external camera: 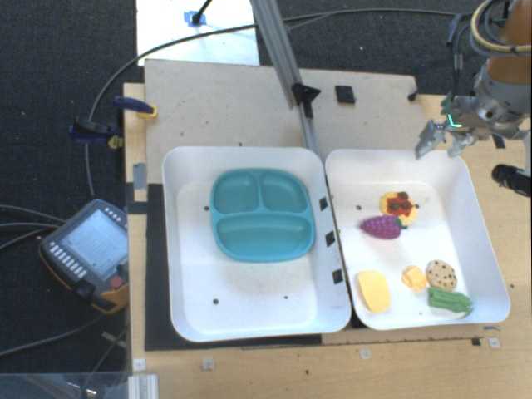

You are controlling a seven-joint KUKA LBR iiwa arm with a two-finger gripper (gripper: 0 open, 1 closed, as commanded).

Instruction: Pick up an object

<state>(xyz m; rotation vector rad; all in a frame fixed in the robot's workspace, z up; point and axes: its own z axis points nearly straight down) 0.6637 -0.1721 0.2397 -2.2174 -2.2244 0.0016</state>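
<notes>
Above the right bin's (478, 214) far rim, your jaws hang spread and unladen; descend squarely over the purple grapes (381, 227).

1 fixed camera looks down at a slant on 2 white bins (249, 327), arm (503, 52) entering right.

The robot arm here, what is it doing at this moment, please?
The arm's gripper is open and holds nothing; it hangs over the far edge of the right bin. That bin holds small toy foods: purple grapes, a yellow and red piece, a yellow block, a cookie and a green vegetable. The left bin holds a teal divided plate. Nothing has been picked up.
</notes>
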